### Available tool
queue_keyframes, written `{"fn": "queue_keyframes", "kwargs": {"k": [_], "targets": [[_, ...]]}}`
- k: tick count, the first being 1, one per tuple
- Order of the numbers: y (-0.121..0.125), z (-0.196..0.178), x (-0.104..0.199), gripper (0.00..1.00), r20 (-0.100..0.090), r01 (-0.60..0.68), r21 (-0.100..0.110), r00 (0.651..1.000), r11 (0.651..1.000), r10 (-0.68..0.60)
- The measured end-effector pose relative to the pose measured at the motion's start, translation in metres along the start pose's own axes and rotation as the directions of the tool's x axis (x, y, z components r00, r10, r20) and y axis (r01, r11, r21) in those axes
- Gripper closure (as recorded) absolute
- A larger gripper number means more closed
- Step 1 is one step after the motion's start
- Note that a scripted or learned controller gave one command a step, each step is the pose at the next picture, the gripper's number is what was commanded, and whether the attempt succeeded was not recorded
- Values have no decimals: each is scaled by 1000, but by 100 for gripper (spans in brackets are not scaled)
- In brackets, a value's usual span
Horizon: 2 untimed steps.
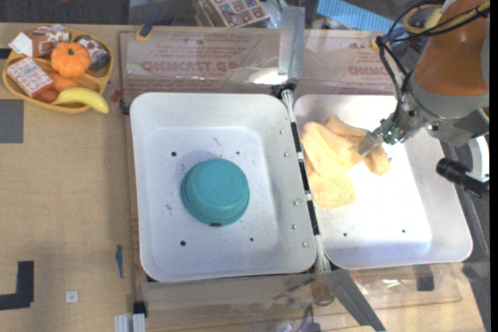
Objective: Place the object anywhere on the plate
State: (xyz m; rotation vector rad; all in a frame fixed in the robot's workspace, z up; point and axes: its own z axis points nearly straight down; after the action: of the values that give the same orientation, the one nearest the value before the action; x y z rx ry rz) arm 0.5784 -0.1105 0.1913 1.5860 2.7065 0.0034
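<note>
Reaching into the right bin [436,237], the jaws [372,142] touch the yellow cloth [331,167]; whether they pinch it is unclear

bench [70,190] | two white bins [148,128] side by side | fruit bowl [15,85] far-left corner

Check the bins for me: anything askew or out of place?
The teal plate in the left bin appears to lie upside down, base up. The yellow cloth lies crumpled against the right bin's divider side, with the gripper down at its edge.
</note>
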Motion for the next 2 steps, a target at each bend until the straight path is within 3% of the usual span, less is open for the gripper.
{"fn": "queue_keyframes", "kwargs": {"k": [1, 2], "targets": [[0, -34, -2, 100, 0, -2, 1, 1000, 1000, 2], [3, -43, 45, 100, -2, 387, 1, 922, 922, -387]]}}
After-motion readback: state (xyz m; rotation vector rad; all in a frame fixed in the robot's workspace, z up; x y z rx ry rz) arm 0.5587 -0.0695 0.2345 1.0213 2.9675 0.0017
